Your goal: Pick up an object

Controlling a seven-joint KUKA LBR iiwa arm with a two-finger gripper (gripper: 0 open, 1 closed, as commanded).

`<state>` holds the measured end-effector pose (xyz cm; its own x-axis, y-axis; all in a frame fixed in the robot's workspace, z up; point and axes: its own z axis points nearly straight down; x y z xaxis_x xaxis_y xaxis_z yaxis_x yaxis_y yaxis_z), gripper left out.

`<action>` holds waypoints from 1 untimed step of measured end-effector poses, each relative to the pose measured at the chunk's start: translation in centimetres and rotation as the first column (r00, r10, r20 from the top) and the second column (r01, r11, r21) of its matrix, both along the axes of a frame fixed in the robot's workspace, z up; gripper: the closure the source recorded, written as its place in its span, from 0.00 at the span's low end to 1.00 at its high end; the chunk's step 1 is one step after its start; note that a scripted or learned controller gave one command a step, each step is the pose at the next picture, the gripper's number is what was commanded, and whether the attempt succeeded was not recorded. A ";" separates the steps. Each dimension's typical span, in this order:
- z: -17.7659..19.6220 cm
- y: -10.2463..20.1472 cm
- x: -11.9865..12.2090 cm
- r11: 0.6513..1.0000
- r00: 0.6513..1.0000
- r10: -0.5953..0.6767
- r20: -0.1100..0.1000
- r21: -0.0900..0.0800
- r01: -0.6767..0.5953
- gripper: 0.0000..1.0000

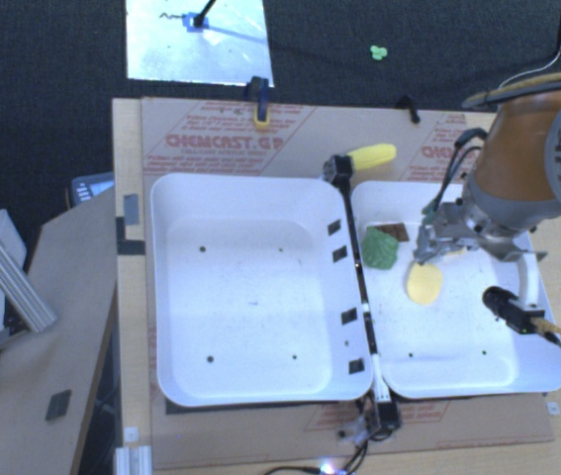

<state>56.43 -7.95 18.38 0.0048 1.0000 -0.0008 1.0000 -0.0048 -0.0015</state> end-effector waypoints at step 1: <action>0.1 4.8 0.5 1.000 1.000 0.012 0.004 0.002 -0.012 1.00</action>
<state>56.95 -3.14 18.45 -0.0070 1.0000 0.0009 1.0000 0.0070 0.0023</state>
